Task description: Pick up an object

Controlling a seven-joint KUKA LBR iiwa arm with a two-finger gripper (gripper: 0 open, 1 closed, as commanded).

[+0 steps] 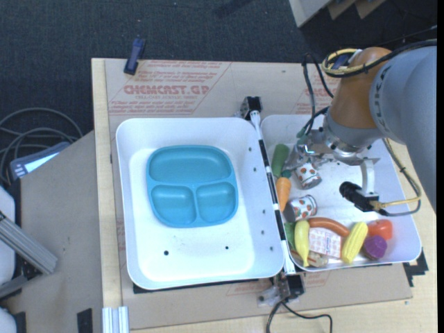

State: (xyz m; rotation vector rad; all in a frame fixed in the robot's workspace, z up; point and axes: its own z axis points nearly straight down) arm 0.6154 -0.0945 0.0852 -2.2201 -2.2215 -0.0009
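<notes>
Camera view looks down on two white bins side by side on the bench. My arm (388, 96) comes in from the right, and my gripper (313, 159) hangs low over the upper part of the right bin (409, 241), just above a small spotted cup (309, 177); whether it is open or shut I cannot tell from here. Beside that cup, along the bin's left wall, lie a green vegetable (279, 159) and a carrot (283, 190). Nearer the front edge sit a second spotted cup (302, 207), a yellow banana (302, 238), a sausage (326, 225), a corn cob (354, 241) and a purple piece (375, 248). The left bin (139, 255) holds a blue divided plate (192, 185).
</notes>
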